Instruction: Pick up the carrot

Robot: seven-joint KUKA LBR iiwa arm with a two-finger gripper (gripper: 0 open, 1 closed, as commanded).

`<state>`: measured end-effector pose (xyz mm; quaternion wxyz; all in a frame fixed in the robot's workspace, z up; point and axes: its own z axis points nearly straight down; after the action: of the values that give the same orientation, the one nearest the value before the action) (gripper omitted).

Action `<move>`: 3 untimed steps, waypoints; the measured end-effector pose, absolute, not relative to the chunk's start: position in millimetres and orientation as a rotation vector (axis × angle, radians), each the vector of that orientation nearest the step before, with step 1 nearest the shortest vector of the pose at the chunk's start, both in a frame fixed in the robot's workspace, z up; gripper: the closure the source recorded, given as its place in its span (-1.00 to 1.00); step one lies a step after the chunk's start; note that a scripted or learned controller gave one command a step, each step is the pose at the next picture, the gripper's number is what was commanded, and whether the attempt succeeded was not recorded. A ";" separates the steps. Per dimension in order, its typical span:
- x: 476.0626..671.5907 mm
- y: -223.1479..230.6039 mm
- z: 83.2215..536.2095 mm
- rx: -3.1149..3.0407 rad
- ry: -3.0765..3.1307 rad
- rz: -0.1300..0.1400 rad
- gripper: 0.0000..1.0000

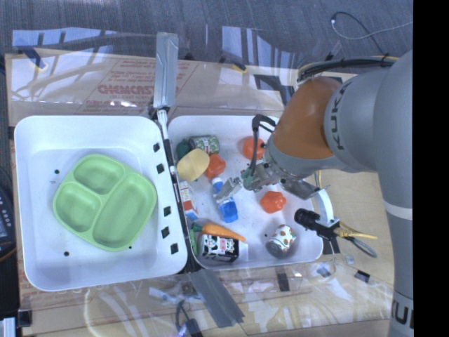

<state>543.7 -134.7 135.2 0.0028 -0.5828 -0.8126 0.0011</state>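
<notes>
The carrot [220, 231] lies on its side near the front edge of the right bin [314, 257], at its left end, with the green top pointing left and the orange tip pointing right. It rests just above a black-and-white carton [219, 248], apparently touching it, and close to the bin's left wall.

The gripper [237, 186] hangs over the middle of the right bin, above a blue block [229, 211] and well apart from the carrot. Whether the jaws are spread or pressed together cannot be told from this view; nothing is seen between them.

Handling judgement: the carrot is probably a light, rigid toy with a smooth, tapering skin that may slip. Grip across the thick orange section near the green top, jaws square to its long axis, clear of the carton
</notes>
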 end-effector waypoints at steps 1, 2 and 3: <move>529.3 -65.3 191.6 -2.001 -2.420 0.003 -1.00; 475.7 -14.1 190.7 -1.971 -2.441 0.005 -1.00; 475.7 -14.8 190.7 -1.973 -2.440 0.005 -1.00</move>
<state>475.7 -14.8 190.7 0.0018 -0.6288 -0.7776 0.0016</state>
